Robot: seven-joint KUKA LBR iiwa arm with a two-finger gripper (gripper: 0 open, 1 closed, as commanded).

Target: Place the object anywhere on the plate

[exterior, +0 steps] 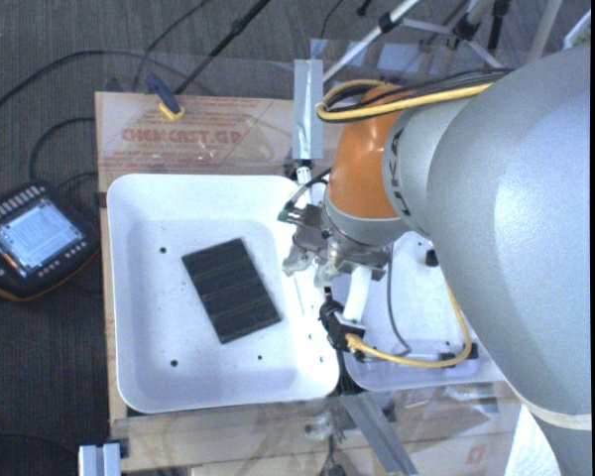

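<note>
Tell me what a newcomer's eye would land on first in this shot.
The big grey arm with its orange band dominates the right side, hanging over the divide between the two white bins and hiding most of the right bin. Next comes the dark ribbed rectangular plate, lying flat and slantwise in the middle of the left bin.

A dark ribbed rectangular plate [231, 289] lies flat (turned askew) in the left bin [139, 206].

Faint red lettering on the board [193, 135] — too blurred, perhaps "CHECKOUT".
</note>
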